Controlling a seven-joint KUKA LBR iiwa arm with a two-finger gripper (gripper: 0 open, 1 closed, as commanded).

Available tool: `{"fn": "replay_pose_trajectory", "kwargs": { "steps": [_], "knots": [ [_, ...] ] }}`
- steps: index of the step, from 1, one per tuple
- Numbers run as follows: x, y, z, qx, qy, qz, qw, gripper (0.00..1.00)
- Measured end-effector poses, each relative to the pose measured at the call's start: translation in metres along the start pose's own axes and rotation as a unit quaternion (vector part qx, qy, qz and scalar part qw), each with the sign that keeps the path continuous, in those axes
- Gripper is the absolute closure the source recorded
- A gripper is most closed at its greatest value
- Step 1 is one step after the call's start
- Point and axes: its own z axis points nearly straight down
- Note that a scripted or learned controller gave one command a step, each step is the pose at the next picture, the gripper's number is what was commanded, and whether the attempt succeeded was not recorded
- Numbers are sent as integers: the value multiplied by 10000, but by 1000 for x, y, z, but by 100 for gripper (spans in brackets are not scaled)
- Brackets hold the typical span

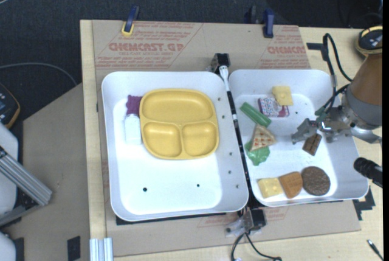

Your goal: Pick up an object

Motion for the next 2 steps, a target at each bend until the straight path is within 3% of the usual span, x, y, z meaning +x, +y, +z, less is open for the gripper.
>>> {"fn": "replay_pose_trajectory", "kwargs": {
  "steps": [2],
  "knots": [
    [5,6,76,-33,-15,-3,10000,0]
  ]
}}
